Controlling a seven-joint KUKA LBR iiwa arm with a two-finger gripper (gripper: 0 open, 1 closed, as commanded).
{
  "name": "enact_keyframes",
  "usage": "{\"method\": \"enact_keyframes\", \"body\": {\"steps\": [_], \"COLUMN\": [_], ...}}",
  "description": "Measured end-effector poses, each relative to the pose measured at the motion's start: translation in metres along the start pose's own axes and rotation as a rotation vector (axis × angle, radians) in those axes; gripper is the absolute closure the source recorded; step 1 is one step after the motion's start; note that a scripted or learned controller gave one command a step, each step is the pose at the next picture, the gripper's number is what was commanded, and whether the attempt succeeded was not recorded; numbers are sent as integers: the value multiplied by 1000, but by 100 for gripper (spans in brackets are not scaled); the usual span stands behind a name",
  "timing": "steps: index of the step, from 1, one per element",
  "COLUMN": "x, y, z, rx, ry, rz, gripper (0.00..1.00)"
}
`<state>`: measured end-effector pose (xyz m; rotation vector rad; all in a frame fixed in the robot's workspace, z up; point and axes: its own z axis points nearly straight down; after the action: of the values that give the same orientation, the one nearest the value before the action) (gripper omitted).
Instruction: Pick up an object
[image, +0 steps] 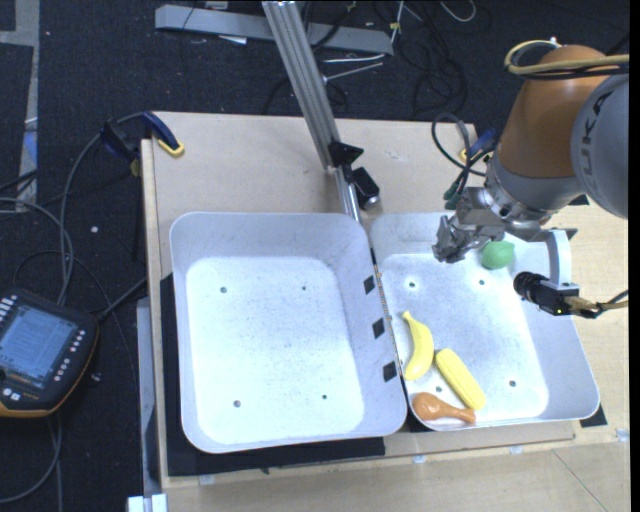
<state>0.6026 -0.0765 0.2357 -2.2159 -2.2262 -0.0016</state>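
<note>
The gripper (452, 246) hangs over the far part of the right bin (520, 345), just left of a green ball (497, 254). Whether it is wide or narrow I cannot tell, and nothing shows in its grasp. At the near side of that bin lie a banana (419, 345), a yellow corn cob (460, 377) and an orange piece (440, 407). The left bin (270, 330) sits beside it.

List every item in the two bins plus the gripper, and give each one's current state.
Curved yellow banana: lying flat, right bin.
Yellow corn cob: lying flat beside the banana.
Orange pear-shaped toy: lying at the right bin's near edge.
Green round object: resting in the right bin beside the gripper.
Gripper: low over the right bin's far end.
</note>
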Motion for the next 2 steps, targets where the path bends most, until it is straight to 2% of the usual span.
{"method": "enact_keyframes", "body": {"steps": [1,2], "x": [52,106], "y": [-8,-16], "z": [10,-2], "rx": [2,0], "ry": [0,0], "rz": [0,-1], "gripper": [100,100]}}
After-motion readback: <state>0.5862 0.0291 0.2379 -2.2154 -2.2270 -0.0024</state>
